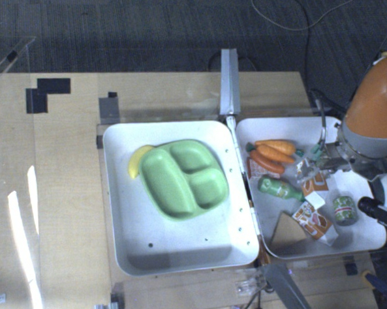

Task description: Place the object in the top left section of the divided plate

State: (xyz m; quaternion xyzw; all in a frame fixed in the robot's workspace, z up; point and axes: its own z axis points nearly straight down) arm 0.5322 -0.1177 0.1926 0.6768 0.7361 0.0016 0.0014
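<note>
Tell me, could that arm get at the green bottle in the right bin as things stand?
Probably yes. The green bottle lies on its side in the right bin with nothing on top of it. The arm hangs over that bin, and the carrots and packet lie beside the bottle.

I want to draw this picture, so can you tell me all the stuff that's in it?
divided plate: 1, green, in the left bin
banana: 1, yellow, left bin, partly hidden under the plate's upper left edge
carrots: 2, orange, top of the right bin
bottle: 1, green, middle of the right bin
can: 1, green label, right side of the right bin
small packets: 2 or so, orange and white, right bin near the can
cardboard piece: 1, brown, bottom of the right bin
bins: 2, white, side by side
arm: 1, orange and grey, over the right bin
pincer: 1, dark, over the right bin
</note>
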